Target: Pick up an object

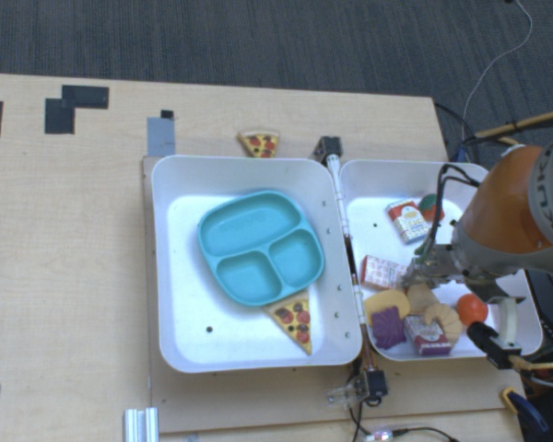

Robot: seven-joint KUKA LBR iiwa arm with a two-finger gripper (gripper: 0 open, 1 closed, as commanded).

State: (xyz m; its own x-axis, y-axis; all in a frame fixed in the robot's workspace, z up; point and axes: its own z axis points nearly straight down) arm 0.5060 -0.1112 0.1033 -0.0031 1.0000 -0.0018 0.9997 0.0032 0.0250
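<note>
Toy food crowds the near end of the right bin [531,337]: a purple piece [386,325], a small red-and-white carton [429,338], a tan bread-like lump [443,317] and an orange-red ball [473,308] lie close together, some touching. Just beyond them a yellow wedge [387,300] sits beside a pink-patterned packet [382,271], and the gripper [428,272] hangs over this middle stretch, directly above the pile; whether it is spread or closed cannot be told from this angle, since the wrist covers it, and nothing is visibly caught in it. Farther back, a red-and-white pouch [408,220] lies near a green-and-red piece [431,207], apart from the crowd. Any of these would probably be light, hollow plastic or thin packaging: stiff enough to pinch, but smooth and likely to squirt sideways. The ball looks the worst bet for two flat pads; the carton or the packet seems easier, taken across its short sides. In the left bin [163,247] a teal divided plate [260,246] lies with a pizza slice [293,319] at its near edge. Beyond the bins, a second pizza slice [259,143] rests on the bench [64,274].
</note>
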